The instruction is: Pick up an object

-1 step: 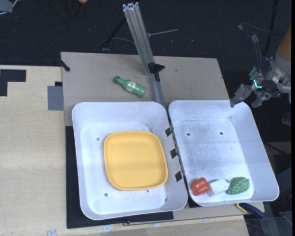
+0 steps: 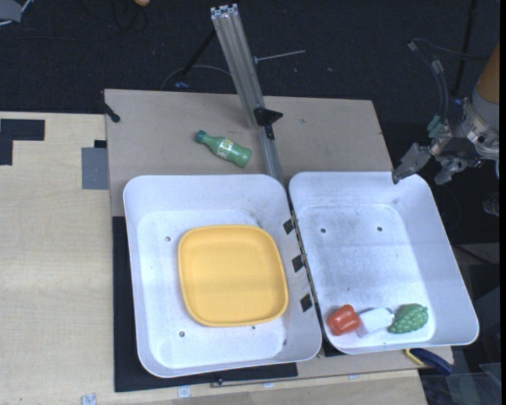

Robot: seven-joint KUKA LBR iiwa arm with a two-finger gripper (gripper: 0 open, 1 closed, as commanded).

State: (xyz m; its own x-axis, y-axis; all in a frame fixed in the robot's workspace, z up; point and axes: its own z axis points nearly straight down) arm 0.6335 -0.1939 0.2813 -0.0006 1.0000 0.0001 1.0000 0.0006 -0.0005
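Note:
In the right bin (image 2: 438,226), near its front edge, lie a red pepper-like toy (image 2: 344,319), a small white block (image 2: 375,320) and a green grape bunch (image 2: 407,318), close together in a row. A square yellow plate (image 2: 233,275) lies flat in the left bin (image 2: 143,226). My gripper (image 2: 423,170) hovers over the far right corner of the right bin, well away from the three toys. It is open, with nothing between its fingers.
A small green bottle (image 2: 223,148) lies on its side on the bench behind the left bin. A slanted aluminium post (image 2: 244,57) rises from the bench between the bins' far edges. Black clips (image 2: 293,243) sit along the seam between the bins.

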